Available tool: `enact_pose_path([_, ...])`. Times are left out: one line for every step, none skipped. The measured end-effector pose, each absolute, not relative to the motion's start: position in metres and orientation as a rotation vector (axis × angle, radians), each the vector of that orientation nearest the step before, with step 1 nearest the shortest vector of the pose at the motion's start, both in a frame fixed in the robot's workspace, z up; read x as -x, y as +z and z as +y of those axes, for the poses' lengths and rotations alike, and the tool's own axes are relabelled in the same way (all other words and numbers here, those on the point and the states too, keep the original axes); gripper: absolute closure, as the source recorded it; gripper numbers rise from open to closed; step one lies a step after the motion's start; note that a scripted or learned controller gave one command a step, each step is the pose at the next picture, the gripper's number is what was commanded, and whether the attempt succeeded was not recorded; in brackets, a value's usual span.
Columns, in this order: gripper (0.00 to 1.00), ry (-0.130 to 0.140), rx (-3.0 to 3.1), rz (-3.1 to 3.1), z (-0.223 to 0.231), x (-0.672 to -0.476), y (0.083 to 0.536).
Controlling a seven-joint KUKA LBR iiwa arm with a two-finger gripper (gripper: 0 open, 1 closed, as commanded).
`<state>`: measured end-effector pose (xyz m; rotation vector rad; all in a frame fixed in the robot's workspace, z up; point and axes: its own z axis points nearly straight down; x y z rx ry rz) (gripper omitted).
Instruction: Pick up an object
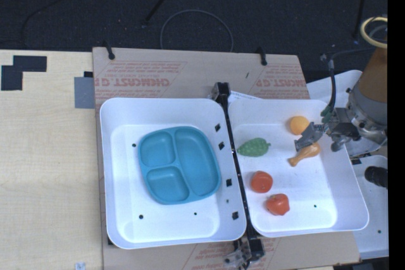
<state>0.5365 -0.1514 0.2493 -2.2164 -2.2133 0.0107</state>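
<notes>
The tan drumstick-shaped toy lies in the right bin, toward its far right side, just under the end effector. Its fingers stand apart above the toy, not clamped on it. An orange ball sits just beyond.
</notes>
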Motion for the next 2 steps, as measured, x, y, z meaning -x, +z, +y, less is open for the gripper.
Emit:
enact_pose_path([0.0,0.002,2.221,-2.221,-0.152,-0.538,0.254])
enact_pose_path([0.0,0.008,2.216,-2.215,-0.153,-0.535,0.19])
